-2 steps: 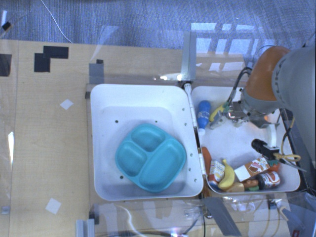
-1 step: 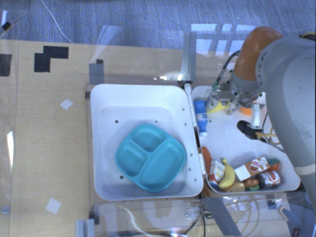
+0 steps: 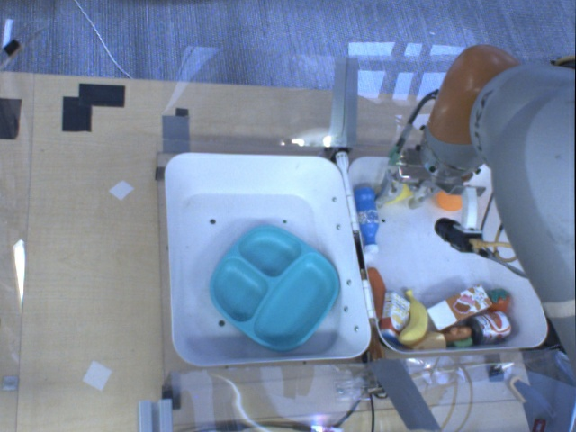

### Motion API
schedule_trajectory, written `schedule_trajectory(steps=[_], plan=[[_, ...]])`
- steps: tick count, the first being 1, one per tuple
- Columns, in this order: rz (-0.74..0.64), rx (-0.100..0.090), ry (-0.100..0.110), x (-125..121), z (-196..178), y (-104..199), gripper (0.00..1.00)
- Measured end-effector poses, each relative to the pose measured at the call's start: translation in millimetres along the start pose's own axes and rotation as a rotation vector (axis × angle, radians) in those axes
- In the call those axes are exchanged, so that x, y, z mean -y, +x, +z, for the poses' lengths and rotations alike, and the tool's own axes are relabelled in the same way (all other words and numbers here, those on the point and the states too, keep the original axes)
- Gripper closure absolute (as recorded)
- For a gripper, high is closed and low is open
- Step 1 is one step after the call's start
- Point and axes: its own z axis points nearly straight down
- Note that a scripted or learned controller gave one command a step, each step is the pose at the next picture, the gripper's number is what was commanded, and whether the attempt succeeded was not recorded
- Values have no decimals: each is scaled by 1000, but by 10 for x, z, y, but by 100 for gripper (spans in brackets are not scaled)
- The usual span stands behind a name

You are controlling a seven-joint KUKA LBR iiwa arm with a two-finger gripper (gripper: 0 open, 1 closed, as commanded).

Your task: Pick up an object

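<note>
My gripper (image 3: 402,185) is down in the far left part of the right bin (image 3: 423,250), under the grey arm with the orange band. A small yellow object (image 3: 399,193) lies right at its tip; I cannot tell whether it is gripped. A blue bottle (image 3: 364,211) lies just left of the gripper along the bin's left wall. An orange object (image 3: 448,200) sits to the gripper's right. At the bin's near end lie a red sausage (image 3: 376,286), a banana (image 3: 414,318), an orange-and-white packet (image 3: 468,302) and a dark bottle (image 3: 491,328).
The left bin (image 3: 198,196) holds a teal divided plate (image 3: 274,286) toward its near right side. A metal divider (image 3: 356,241) separates the two bins. The arm's bulk covers the right bin's far right corner.
</note>
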Motion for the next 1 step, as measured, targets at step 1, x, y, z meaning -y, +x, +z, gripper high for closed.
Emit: schedule_trajectory(steps=[1], plan=[[61, -3, -30, -29, -928, 340, 100]])
